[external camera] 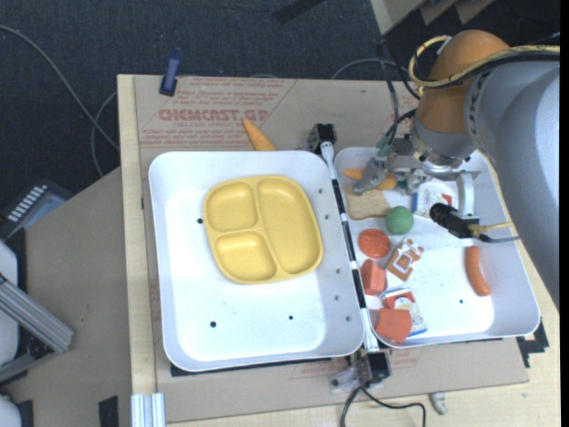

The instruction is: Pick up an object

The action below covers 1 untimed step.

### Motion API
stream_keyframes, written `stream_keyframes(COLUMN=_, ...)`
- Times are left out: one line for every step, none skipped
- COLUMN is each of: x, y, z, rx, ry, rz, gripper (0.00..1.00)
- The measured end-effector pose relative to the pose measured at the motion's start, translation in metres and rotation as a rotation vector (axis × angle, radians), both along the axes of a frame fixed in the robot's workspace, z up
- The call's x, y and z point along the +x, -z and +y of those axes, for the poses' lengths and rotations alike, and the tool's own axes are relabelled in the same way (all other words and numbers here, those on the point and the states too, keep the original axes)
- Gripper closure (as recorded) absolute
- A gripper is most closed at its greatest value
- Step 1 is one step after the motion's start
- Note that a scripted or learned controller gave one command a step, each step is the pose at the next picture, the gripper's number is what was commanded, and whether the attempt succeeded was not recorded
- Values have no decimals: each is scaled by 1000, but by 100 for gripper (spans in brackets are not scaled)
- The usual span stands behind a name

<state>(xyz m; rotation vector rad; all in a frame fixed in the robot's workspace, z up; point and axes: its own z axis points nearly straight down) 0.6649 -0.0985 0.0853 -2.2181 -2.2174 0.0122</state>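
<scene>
Two white bins (178, 310) share the tabletop (222, 105): one yellow tray (263, 228); my hand (400, 172), grip state indiscernible.

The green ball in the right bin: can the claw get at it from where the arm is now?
Probably yes. The green ball lies uncovered, close below the claw. A slice of toast and a red tomato sit close beside it, which could crowd the grasp.

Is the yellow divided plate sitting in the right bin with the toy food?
No, the yellow plate lies in the left bin.
</scene>
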Motion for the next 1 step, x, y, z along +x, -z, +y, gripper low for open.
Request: stream_keyframes(x=0, y=0, z=0, rx=0, ry=0, rz=0, gripper=0)
